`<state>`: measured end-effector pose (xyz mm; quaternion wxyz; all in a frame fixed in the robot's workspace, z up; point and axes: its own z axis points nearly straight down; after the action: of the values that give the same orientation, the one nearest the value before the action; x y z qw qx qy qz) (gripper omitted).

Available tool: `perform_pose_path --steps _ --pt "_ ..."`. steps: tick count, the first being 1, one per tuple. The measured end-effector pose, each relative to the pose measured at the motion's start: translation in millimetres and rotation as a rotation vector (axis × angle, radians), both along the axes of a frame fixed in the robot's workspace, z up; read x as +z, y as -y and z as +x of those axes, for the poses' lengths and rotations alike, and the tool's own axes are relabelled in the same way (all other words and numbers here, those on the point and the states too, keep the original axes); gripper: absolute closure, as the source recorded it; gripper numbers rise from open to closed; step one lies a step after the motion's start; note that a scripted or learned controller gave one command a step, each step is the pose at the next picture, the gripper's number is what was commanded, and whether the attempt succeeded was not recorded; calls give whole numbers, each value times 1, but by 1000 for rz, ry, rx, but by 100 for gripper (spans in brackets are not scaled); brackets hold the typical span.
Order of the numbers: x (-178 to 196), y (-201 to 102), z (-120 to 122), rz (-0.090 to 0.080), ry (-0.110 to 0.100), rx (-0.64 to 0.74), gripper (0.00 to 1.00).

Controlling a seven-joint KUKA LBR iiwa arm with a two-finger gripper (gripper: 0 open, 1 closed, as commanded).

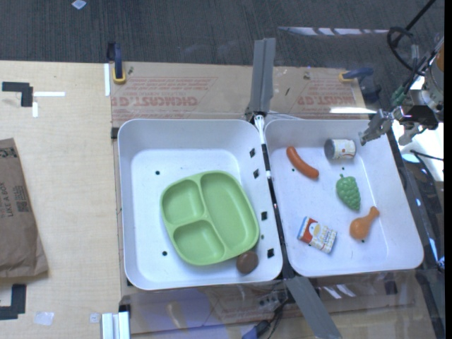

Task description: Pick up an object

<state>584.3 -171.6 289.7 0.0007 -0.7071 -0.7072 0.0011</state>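
Objects for picking lie in the right bin: sausage, small can, green grape bunch, orange drumstick, small carton. Left bin holds a green divided plate w/ a brown lump just beside its lower edge. Pincer hangs at the right bin's upper right rim, near the can, nothing seen between its tips; open or closed: cannot tell. Judged progress: nil. No item lifted; choice, descent, grasp & lift all remain.
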Motion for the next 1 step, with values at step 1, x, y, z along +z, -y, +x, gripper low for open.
perform_pose_path --steps 1 --pt "0 0 0 0 0 0 0"
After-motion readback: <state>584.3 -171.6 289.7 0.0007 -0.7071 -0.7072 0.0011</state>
